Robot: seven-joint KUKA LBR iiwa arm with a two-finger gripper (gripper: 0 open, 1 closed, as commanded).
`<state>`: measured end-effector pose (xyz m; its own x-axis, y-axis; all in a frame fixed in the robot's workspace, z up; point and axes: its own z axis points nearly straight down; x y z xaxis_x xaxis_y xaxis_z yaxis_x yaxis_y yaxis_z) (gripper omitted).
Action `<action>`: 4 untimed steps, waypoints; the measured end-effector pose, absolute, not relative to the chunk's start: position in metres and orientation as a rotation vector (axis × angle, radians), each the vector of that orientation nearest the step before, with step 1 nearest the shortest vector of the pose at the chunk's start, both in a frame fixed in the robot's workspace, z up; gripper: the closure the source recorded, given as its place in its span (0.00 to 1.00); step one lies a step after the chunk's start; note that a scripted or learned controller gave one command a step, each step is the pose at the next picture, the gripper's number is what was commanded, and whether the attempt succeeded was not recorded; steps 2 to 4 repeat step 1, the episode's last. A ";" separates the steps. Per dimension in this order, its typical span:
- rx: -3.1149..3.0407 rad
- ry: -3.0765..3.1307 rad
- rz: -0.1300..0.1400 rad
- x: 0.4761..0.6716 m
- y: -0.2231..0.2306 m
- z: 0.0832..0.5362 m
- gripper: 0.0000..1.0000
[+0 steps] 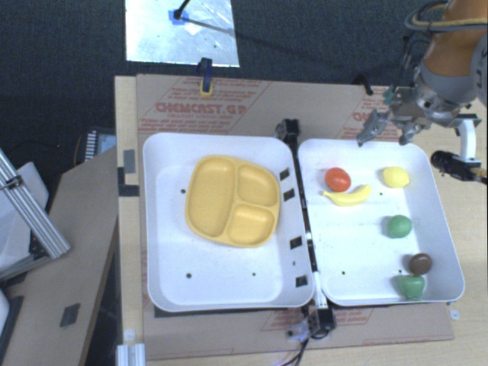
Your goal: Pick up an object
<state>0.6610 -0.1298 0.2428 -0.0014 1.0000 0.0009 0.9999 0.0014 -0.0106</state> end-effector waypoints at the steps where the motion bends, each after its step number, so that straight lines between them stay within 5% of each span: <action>1: -2.219 -2.226 -0.001 0.663 -0.130 0.251 0.00; 4: -2.219 -2.226 -0.001 0.663 -0.130 0.251 0.00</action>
